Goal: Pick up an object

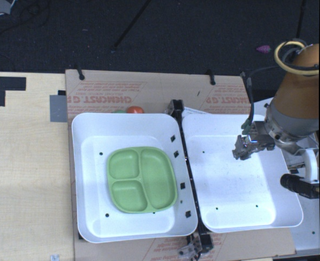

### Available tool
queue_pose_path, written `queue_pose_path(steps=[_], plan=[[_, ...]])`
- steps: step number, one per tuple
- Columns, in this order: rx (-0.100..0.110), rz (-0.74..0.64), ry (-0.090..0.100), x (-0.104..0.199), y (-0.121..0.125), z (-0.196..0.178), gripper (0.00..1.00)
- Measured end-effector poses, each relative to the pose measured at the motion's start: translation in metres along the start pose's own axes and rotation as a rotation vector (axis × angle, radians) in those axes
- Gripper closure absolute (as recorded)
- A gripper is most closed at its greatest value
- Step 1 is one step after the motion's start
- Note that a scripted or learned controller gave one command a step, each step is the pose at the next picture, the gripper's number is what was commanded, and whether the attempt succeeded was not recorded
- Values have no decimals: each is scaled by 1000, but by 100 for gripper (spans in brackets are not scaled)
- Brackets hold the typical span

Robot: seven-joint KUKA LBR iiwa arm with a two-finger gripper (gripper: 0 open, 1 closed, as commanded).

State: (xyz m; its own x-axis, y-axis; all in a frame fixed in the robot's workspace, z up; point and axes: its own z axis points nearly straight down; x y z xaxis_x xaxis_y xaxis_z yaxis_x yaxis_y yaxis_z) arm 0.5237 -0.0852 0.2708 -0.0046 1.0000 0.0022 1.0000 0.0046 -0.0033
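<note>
A green divided plate (141, 179) lies flat in the left white bin (89, 135). The gripper (244, 149) hangs over the right white bin (269, 213), near its upper right part, at the end of the grey arm with the orange band. Nothing shows beneath or beside the gripper on the bin floor. A small red and orange object (134, 110) sits just behind the back rim of the left bin, partly hidden by that rim.
Both bins rest on a cardboard sheet (149, 94) on the bench. A black divider bar (186, 167) runs between the bins. A wooden tabletop (24, 173) lies to the left. Dark floor with cables spans the back.
</note>
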Motion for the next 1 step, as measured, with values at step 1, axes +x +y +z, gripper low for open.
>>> queue_pose_path(steps=[1], plan=[[0,0,-1,56,19,8,100]])
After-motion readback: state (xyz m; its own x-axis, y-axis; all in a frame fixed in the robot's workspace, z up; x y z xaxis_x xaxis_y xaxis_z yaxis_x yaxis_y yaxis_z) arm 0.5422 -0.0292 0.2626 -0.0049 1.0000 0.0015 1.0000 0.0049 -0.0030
